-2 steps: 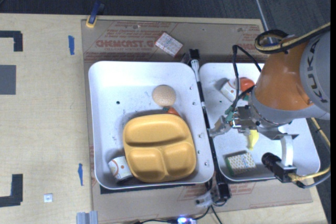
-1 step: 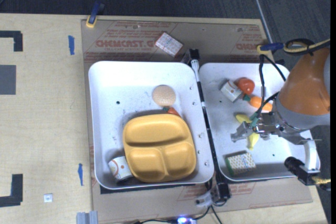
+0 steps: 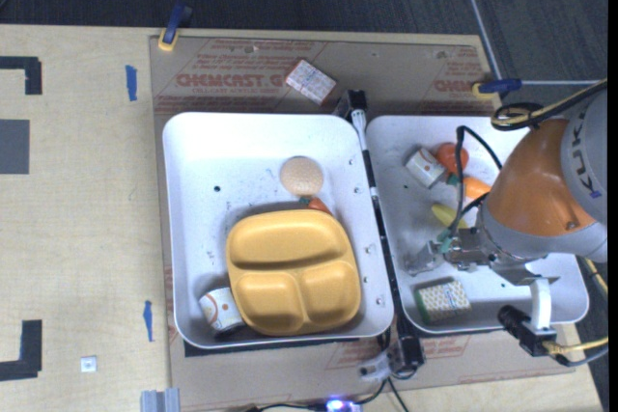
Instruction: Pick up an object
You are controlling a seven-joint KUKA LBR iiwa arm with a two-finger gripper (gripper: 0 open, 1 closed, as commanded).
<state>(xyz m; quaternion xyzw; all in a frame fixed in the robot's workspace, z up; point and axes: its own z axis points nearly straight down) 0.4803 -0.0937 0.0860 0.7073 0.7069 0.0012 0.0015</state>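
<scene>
Looking at the right bin point(image 3: 579, 299), I'd go for the small flat green-and-white packet point(image 3: 442, 298) near its front edge. It lies just toward the front-left corner from the jaws point(image 3: 454, 251), long axis roughly along that front edge. Can't tell if the jaws are released or clenched. The yellow tray point(image 3: 293, 270) fills the left bin point(image 3: 188, 207).

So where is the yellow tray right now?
The yellow tray lies in the left bin, toward its near side, with a round tan ball just behind it and a small white cup at its near-left corner.
</scene>
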